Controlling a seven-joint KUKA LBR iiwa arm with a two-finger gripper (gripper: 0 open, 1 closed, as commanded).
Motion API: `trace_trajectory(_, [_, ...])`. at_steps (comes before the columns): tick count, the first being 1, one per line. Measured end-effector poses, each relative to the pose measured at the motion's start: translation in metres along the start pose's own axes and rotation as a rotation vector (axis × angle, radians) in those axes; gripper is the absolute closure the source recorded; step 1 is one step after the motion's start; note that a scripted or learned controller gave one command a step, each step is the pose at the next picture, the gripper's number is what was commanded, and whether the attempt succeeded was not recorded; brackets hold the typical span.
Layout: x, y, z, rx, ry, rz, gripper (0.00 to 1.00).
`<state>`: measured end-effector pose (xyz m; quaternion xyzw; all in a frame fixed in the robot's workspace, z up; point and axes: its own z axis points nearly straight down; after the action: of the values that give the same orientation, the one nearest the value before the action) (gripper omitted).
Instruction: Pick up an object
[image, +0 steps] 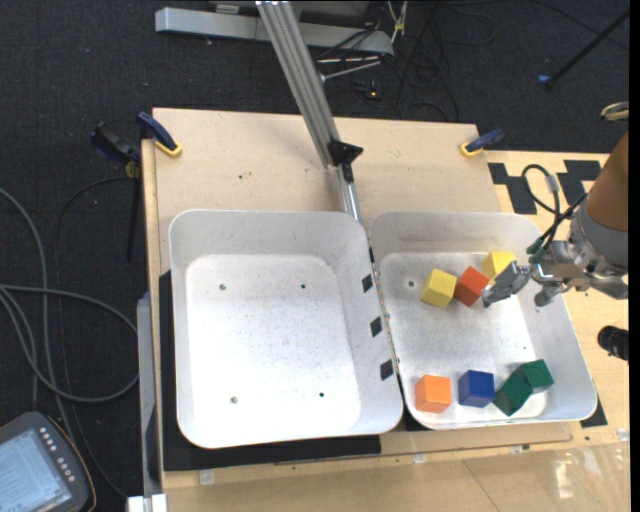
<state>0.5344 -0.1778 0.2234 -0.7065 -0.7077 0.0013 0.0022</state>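
Note:
Several coloured blocks lie in the right bin (560, 330). In its upper part a yellow block (438, 288) touches a red-orange block (471, 286), and a second yellow block (497, 264) sits just behind them. Along the front wall stand an orange block (433, 392), a blue block (477, 388) and two green blocks (512, 396) (537, 375). My gripper (520, 291) reaches in from the right, low over the bin. It is open, with its left finger (498, 287) right beside the red-orange block. Nothing sits between the fingers.
The left bin (200, 300) stands beside the right one, sharing a middle wall. A metal pole (305, 85) slants in from the top to the bins' back edge. Clamps (160, 135) (482, 142) grip the bench's rear corners.

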Motion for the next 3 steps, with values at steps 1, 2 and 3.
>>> trace_trajectory(1, [0.000, 0.001, -0.003, -0.005, -0.001, 0.001, 0.00])
trace_trajectory(2, [0.001, -0.004, 0.041, 0.000, 0.000, 0.003, 0.00])
trace_trajectory(3, [-0.002, -0.014, 0.099, 0.002, 0.000, 0.003, 0.00])
